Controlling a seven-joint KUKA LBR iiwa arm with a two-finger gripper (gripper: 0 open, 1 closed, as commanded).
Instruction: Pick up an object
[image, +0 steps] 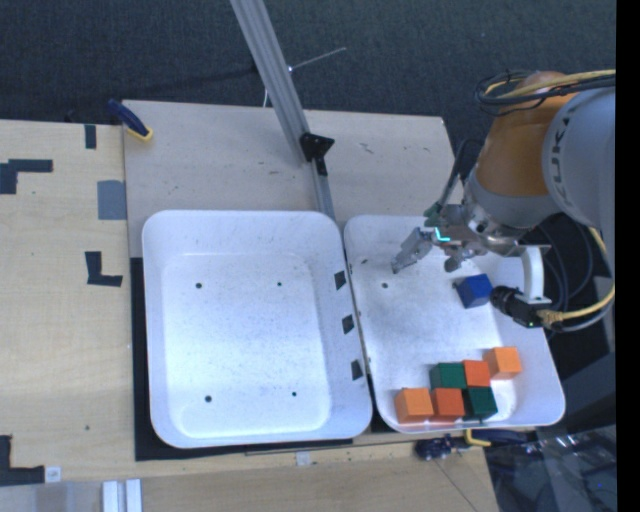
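Your gripper (430, 252) has its fingers spread wide and holds nothing. The blue block (474, 291) sits just beside it, untouched. The picking is not yet done.

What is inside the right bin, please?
The right bin holds a blue block alone and a cluster of orange and green blocks near its front edge. The gripper covers part of the floor.

We take this for a robotics lab: a pale wooden worktop (230, 170) bearing two shallow white plastic bins (160, 300), a slanted grey aluminium mounting rail (275, 70) at twelve o'clock, and a grey-and-orange industrial arm (540, 140) with yellow cabling at three o'clock.
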